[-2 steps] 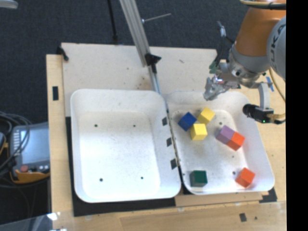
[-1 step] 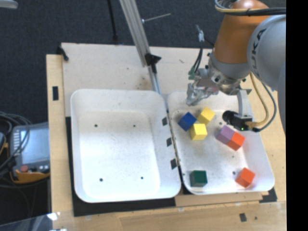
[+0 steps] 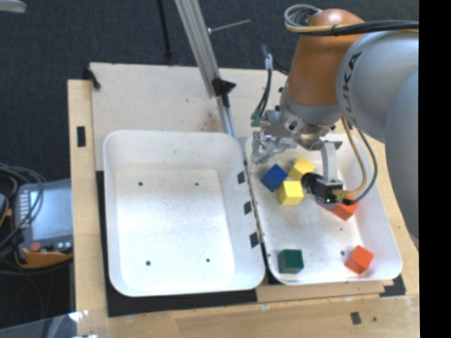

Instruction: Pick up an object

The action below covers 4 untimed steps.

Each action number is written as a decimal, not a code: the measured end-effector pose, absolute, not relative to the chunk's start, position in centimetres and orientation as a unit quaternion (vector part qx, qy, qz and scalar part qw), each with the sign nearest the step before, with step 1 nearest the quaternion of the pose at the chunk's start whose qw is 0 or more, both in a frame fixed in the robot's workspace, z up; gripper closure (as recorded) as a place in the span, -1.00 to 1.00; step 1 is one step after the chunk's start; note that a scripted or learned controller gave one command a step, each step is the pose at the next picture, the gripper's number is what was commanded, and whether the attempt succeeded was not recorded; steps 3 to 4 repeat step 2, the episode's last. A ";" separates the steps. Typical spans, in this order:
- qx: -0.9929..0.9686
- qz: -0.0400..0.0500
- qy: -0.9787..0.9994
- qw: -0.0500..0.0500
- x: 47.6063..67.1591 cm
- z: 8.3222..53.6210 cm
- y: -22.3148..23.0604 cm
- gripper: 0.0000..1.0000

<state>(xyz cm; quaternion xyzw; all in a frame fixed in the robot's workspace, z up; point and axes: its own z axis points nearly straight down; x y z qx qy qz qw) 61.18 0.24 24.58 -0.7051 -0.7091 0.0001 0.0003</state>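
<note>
The right bin [image 3: 380, 248] holds several small blocks. A blue cube [image 3: 273, 177] lies beside two yellow cubes [image 3: 290, 192] near the bin's far left. A green cube [image 3: 289, 260] rests at the near left corner and an orange cube [image 3: 359, 258] at the near right. Another orange-red block [image 3: 344, 209] lies partly under a black cable fitting. My gripper [image 3: 266, 146] hangs over the bin's far left corner, just above and behind the blue cube, below the orange wrist band. Nothing shows between its fingers.
The left bin [image 3: 127, 189] lies beside the right one, sharing a raised rim [image 3: 251, 210]. A slanted aluminium post [image 3: 201, 48] rises behind the bins. The arm's bulk [image 3: 380, 62] covers the right bin's far right. A grey box [image 3: 42, 220] sits off the bench's left.
</note>
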 end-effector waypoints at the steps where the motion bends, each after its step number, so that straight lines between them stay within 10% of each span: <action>1: -0.705 0.000 -0.710 0.001 59.8 24.9 4.5 1.00; 4: -0.705 0.000 -0.710 0.001 57.0 23.8 9.8 1.00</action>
